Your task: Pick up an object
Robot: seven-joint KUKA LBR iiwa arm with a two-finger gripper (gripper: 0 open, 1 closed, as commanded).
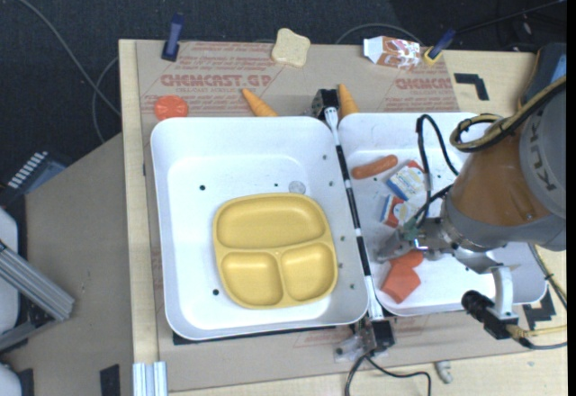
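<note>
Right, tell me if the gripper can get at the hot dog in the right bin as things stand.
Probably yes. The hot dog lies uncovered near the far side of the right bin, with nothing on top of it. The gripper hangs lower in that bin, above the orange block, so a short move should do.

Arm (pixel 504 187) over right bin's (pixel 432 300) contents

One overhead camera, slanted down, both bins (pixel 180 232) framed

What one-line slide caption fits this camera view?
Arm's gripper low in the right bin above an orange block; yellow tray in the left bin.
</note>
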